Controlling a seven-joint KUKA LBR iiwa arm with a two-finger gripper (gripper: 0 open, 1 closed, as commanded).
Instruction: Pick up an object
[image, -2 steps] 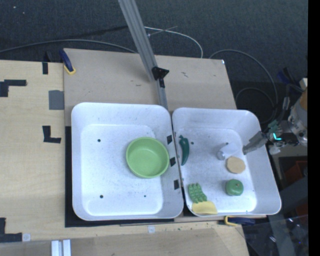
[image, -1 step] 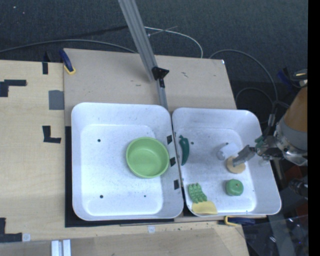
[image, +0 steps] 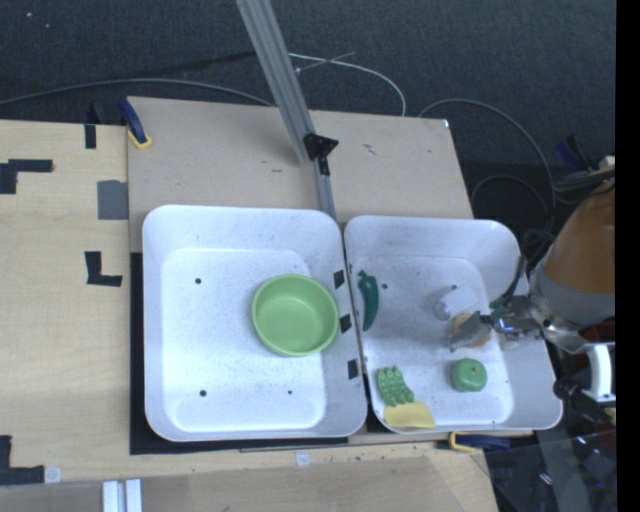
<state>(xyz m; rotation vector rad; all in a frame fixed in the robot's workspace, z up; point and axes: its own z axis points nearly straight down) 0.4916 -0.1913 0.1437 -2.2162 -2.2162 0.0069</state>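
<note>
Camera view: green bowl (image: 294, 315) in left bin (image: 170, 300); arm (image: 580, 265) over right bin (image: 430, 240)

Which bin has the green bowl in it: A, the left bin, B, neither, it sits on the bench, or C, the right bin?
A: the green bowl sits inside the left bin, close to the wall it shares with the right bin.

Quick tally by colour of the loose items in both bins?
Green: 4 - bowl, pepper, ridged piece, round piece
Yellow: 1 - flat piece
Tan: 1 - small item near the gripper
Total: 6
</note>
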